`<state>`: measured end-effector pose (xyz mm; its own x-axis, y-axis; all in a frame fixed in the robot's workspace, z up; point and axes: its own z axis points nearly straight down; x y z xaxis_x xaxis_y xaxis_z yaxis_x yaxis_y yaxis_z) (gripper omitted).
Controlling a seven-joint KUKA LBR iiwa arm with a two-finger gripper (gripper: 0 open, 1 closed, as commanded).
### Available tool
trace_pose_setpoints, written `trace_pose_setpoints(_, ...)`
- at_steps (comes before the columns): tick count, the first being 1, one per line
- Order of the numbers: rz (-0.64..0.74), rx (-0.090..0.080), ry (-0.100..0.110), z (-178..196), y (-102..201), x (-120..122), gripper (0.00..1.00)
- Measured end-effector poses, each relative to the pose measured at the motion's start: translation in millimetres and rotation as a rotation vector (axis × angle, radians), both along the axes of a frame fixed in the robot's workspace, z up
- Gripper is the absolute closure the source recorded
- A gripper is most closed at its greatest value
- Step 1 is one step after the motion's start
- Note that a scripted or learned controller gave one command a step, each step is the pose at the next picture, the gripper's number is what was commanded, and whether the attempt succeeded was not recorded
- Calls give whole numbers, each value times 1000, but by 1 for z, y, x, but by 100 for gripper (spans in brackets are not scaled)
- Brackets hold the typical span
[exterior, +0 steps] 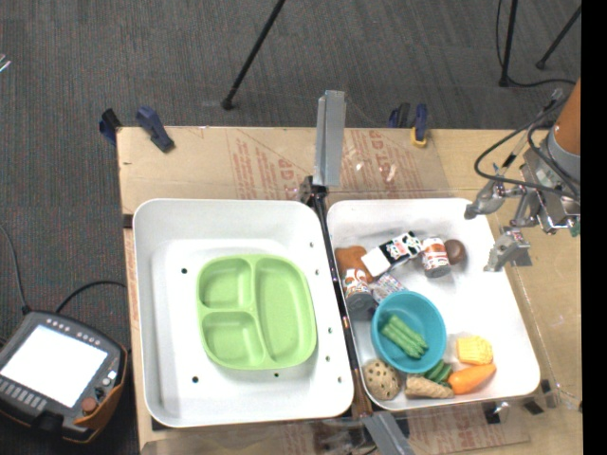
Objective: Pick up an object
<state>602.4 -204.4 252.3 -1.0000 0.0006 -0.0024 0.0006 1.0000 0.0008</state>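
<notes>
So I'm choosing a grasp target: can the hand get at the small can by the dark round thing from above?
Probably yes. The small can lies uncovered near the right bin's back edge, but the carton and dark round thing crowd its sides.

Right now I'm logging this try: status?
Gripper open, holding nothing, above right bin's far right edge. Toy food untouched: blue bowl, carrot, corn. Nothing blocking.
</notes>
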Motion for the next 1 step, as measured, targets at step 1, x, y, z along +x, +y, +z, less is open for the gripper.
trace_pose_setpoints(1, -173, 4, 13, -146, 10, -49, 0)
